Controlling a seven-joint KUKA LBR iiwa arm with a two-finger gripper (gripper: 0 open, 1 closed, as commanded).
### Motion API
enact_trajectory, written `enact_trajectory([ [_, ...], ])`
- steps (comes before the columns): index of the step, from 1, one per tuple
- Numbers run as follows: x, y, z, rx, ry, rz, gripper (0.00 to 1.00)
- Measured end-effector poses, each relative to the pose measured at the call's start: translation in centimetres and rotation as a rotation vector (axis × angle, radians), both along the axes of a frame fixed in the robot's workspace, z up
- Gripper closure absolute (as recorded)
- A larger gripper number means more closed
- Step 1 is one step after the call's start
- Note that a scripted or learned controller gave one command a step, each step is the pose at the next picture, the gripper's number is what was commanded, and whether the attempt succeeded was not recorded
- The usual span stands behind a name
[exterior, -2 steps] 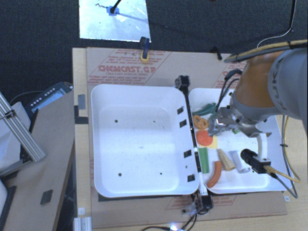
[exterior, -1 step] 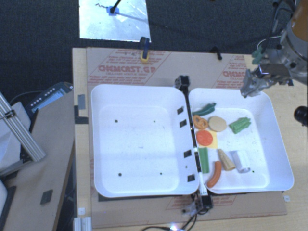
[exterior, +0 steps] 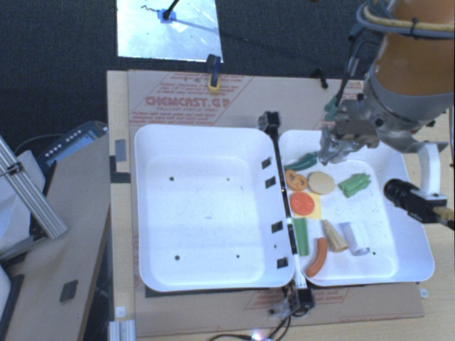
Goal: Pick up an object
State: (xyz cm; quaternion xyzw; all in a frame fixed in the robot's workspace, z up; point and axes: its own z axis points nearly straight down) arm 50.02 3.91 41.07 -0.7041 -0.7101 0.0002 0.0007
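From the fixed camera above the bench, two shallow white bins are sitting side by side on a board printed with red lettering; the left bin (exterior: 202, 204) is lying beside the right bin (exterior: 409, 254), which is carrying all the small things.

The grey arm with its orange band (exterior: 419, 20) is reaching in from the right, and its gripper (exterior: 333, 153) is hanging over the upper left part of the right bin. It is hovering just above a dark green pepper-shaped piece (exterior: 302, 163), long and slightly curved, lying near the bin's top left corner. The gripper's tip is blurred and seen from above, so I cannot tell how it is set or whether it is touching the piece.

Just below are lying an orange ring-shaped slice (exterior: 296, 181) and a round beige disc (exterior: 321, 183), close together. A lighter green leafy piece (exterior: 354, 185) is resting to their right. A red round slice (exterior: 302, 203) is sitting on a yellow square (exterior: 314, 209). Lower down, a green stick (exterior: 301, 236) is lying along the bin's left wall, with an orange-red sausage shape (exterior: 316, 256) at its foot, a tan wedge (exterior: 334, 236) beside it, and a pale grey block (exterior: 355, 237) further right.

The arm's body is covering the bin's upper right corner, and a black cylinder (exterior: 409, 199) is jutting over its right rim.
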Motion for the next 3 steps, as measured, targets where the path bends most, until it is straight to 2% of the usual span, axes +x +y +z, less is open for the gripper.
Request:
enact_trajectory([
  [1, -1.6, 6.5, -16.0, -0.001, 0.013, 0.002, 1.0],
  [2, 6.4, 11.0, -2.6, 0.005, -0.021, 0.0, 1.0],
  [3, 5.4, 18.3, -12.2, 0.0, 0.005, 0.002, 1.0],
])
